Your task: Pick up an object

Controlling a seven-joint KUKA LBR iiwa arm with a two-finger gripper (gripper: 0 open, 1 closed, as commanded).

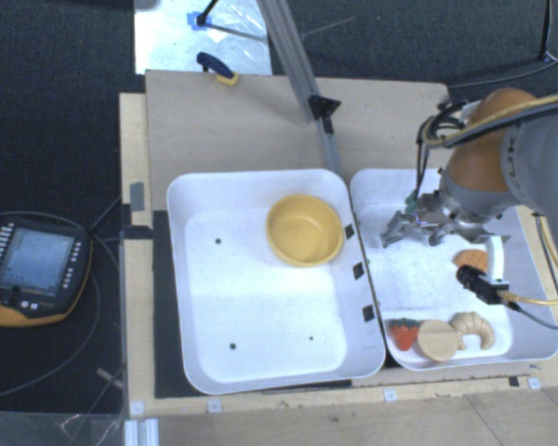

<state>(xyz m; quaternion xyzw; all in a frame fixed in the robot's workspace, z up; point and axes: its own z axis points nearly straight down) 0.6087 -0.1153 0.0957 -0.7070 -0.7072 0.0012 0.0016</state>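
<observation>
Three small objects, a red piece (405, 334), a round tan disc (438, 340) and a croissant-shaped item (474, 328), lie along the right bin's (381, 193) near edge, the tool (411, 228) hovering above with fingers spread, holding nothing; a yellow bowl (304, 229) occupies the left bin (205, 342).

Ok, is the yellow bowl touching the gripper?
Apart. The camera view shows the yellow bowl in the left bin, and the gripper over the right bin, with both bins' rims between them.
</observation>
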